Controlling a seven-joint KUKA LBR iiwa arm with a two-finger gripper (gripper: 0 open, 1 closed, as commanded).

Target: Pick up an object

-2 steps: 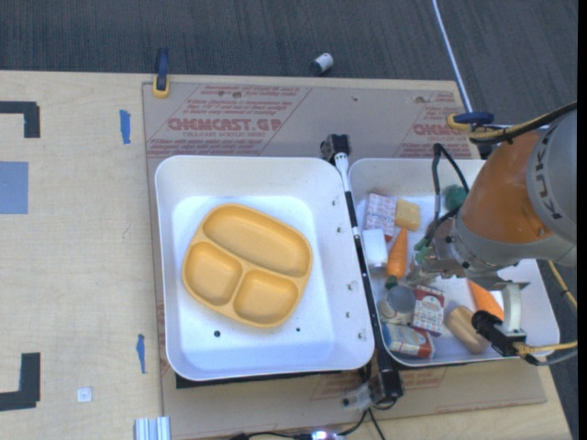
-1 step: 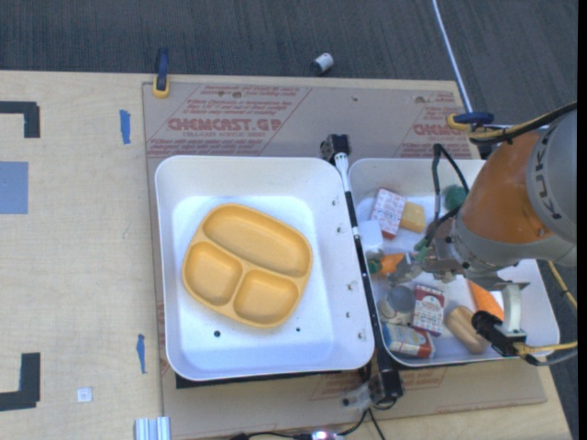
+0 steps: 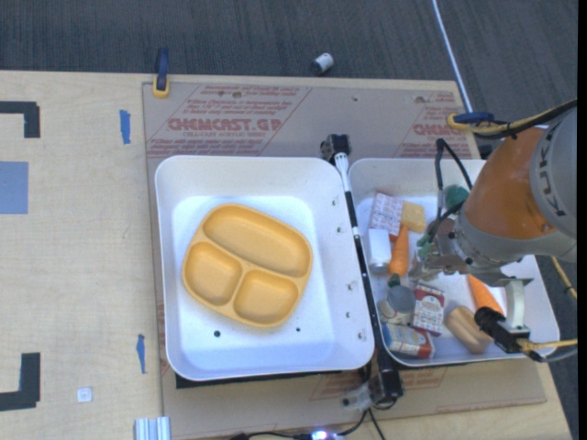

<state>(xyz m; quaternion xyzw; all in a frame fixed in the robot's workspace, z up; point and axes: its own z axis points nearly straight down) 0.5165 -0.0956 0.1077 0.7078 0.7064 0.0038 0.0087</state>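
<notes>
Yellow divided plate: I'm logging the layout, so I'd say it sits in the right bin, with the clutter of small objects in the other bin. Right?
Not quite. The camera view shows the yellow divided plate in the left bin; the small objects, such as the carrot, lie in the right bin.

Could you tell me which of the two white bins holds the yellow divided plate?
The left bin holds the plate, which lies alone in it. The right bin holds a jumble of small items instead, such as a carrot, with the gripper over them.
</notes>
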